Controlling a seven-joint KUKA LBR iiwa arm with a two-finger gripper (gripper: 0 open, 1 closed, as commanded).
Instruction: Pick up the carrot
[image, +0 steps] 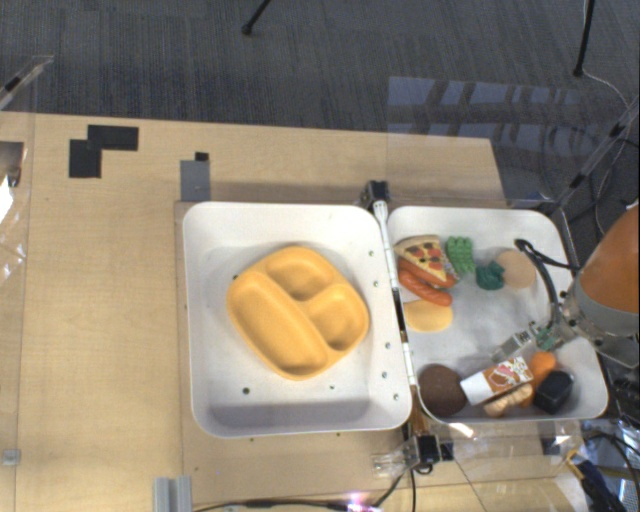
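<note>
A pale wooden table (100, 330) carries two shallow white bins side by side. The left bin (210, 400) holds a yellow divided plate (297, 310), sitting roughly in its middle and well apart from everything else, so it plays no part in this grasp. The right bin (480, 415) is crowded: along its left wall lie a pizza slice (424, 256), a hot dog (428, 287) and a pale round piece (430, 316); farther right are a green vegetable (461, 257), a dark green piece (490, 276) and a tan one (516, 267). Near its front edge sit a brown ball (442, 387), a labelled bottle (506, 378) and a black lump (553, 391). The carrot (542, 362), a small orange shape, lies just beside the bottle and the black lump at the near right. The gripper (534, 338) comes in from the right and hangs right above it, probably lined up for a descent; whether its fingers are spread or closed cannot be told. The tight neighbours could get in the way.
</note>
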